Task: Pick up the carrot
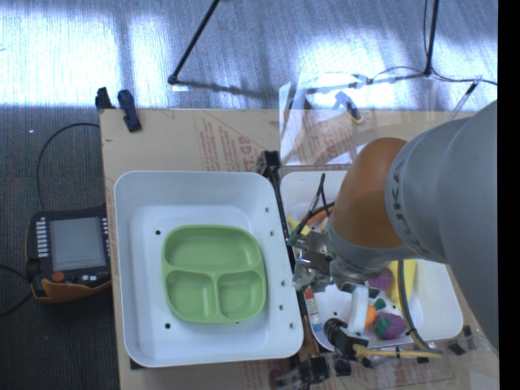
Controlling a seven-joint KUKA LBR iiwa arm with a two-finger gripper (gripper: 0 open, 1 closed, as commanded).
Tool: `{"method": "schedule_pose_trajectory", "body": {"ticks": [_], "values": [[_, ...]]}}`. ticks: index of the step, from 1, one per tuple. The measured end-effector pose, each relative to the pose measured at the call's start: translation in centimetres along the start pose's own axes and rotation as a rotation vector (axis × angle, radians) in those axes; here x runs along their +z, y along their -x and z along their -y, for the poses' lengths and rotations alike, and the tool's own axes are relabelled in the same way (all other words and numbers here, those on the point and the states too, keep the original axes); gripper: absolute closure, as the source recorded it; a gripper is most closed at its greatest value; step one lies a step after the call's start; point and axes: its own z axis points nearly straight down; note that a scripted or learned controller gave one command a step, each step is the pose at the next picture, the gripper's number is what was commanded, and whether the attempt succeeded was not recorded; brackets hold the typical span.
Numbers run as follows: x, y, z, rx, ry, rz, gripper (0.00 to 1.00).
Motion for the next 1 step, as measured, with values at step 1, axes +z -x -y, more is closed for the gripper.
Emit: {"method": "schedule_pose_trajectory", "body": {"ticks": [1], "values": [[-3.85, 7.80, -2.75, -0.344, 0.007, 0.002, 1.00]]}}
